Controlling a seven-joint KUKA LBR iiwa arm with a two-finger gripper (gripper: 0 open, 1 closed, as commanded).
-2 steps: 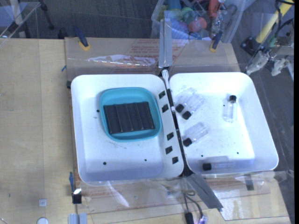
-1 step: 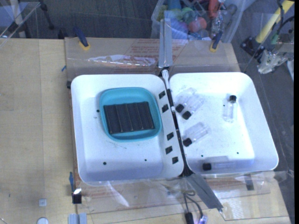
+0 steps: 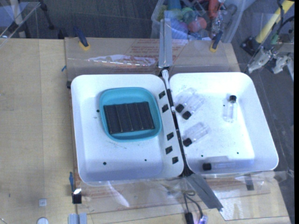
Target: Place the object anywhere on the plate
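A teal plate (image 3: 129, 114) with a dark ribbed insert lies in the left white bin (image 3: 88, 162). Several clear vials with black caps lie in the right white bin (image 3: 261, 148): two side by side (image 3: 190, 101), one below them (image 3: 196, 133), one upright-looking at the right (image 3: 229, 108), and one along the front wall (image 3: 223, 164). My gripper (image 3: 267, 65) hangs beyond the right bin's far right corner, well away from the vials and the plate. Its two pale fingers stand apart with nothing between them.
A divider (image 3: 171, 125) with small black tabs separates the bins. A clear box of colourful toys (image 3: 198, 8) stands behind the bins. Blue clamps (image 3: 83, 42) hold the bench sheet. Cables lie at the front (image 3: 191, 209).
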